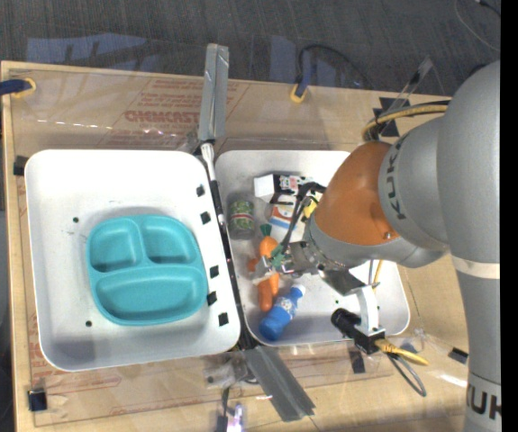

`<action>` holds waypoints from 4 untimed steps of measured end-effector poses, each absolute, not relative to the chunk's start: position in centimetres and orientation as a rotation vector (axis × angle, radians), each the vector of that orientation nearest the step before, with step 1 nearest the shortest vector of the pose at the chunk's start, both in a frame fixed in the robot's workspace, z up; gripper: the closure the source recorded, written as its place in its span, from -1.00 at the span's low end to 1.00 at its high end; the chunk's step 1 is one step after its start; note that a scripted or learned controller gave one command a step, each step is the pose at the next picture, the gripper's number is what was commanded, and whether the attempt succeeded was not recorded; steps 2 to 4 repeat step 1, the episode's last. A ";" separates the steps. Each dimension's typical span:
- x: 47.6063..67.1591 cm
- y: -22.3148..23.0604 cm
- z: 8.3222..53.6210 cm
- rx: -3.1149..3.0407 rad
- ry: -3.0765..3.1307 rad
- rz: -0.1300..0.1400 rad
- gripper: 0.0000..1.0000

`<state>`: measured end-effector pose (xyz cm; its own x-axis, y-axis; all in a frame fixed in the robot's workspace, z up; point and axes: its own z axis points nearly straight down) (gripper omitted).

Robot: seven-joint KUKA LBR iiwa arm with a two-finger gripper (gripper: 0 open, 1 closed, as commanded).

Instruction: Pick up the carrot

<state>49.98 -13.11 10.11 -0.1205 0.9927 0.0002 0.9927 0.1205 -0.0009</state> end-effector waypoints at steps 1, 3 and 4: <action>50.7 -15.3 18.8 -2.233 -2.209 0.002 1.00; 50.7 -15.3 18.8 -2.233 -2.209 0.002 1.00; 50.7 -15.3 18.8 -2.233 -2.209 0.002 1.00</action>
